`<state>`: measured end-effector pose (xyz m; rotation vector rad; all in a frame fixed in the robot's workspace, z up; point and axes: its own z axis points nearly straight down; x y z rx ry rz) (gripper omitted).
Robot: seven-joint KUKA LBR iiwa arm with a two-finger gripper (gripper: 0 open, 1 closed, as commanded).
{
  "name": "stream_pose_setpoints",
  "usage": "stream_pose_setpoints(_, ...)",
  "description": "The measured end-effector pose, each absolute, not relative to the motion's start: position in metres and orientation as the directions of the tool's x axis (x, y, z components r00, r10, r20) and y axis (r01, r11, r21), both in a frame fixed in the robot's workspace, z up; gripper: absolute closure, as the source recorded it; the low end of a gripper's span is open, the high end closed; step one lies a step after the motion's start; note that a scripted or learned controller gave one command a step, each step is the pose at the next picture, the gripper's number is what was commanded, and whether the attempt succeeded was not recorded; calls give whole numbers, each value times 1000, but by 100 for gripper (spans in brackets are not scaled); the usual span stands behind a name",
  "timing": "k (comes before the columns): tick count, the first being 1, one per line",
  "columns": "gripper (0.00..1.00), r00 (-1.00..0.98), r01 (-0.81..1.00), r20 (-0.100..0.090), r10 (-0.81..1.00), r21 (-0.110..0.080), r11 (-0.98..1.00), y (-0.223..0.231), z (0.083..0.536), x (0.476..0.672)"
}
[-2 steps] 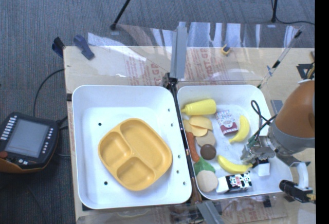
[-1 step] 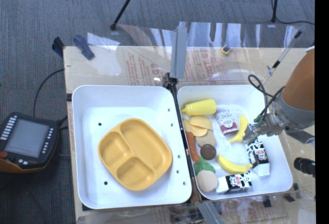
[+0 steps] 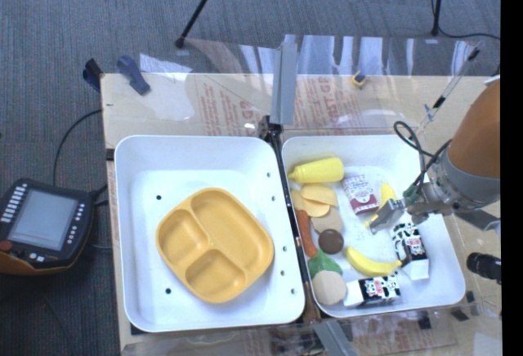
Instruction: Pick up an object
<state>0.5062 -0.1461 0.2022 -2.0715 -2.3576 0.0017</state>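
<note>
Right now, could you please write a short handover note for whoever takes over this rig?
Gripper: low in the right bin, among the toy food; nothing visibly between its fingers.
Nearby: banana just below it, red-and-white packet to its left, cow-print carton to its right. Yellow bottle lies at the bin's top left.
Left bin: holds a yellow divided plate.
Done: arm lowered into the bin.
Left: grasp one object and lift it.

Arm cut by right edge
</note>
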Motion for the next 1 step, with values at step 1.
stream_pose_setpoints(1,0,40,999,-5,999,20,-40,-200,111,543)
